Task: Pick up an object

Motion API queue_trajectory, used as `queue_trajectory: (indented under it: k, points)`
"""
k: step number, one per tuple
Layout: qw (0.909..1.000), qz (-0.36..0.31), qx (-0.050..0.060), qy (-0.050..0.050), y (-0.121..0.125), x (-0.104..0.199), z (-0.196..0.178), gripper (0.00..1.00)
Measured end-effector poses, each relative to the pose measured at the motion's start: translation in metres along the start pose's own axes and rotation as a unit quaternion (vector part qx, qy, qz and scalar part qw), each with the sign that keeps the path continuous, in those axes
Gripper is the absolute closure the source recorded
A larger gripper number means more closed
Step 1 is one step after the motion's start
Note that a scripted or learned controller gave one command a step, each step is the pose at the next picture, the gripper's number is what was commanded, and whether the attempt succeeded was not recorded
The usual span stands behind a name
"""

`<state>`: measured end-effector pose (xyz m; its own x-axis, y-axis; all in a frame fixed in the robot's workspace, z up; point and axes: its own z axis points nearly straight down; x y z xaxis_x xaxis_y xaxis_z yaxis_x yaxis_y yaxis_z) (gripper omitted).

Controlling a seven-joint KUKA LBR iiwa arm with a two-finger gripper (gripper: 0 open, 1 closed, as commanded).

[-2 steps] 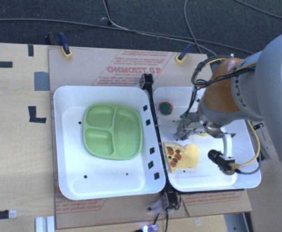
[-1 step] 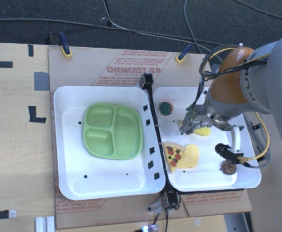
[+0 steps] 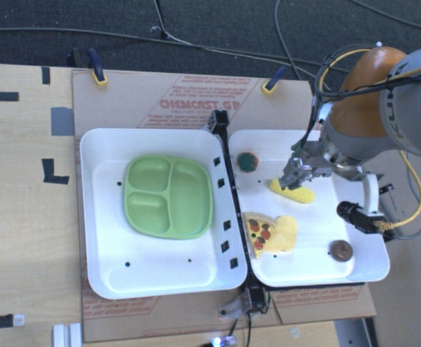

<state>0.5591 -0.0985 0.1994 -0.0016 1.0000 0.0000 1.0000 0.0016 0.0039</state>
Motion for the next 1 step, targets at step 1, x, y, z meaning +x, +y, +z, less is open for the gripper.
queue_trajectory:
  k: [1]
  points:
    - [1.0, 0.0, 0.0, 0.0, 0.0053, 0.0019, -0.0433, 1.0]
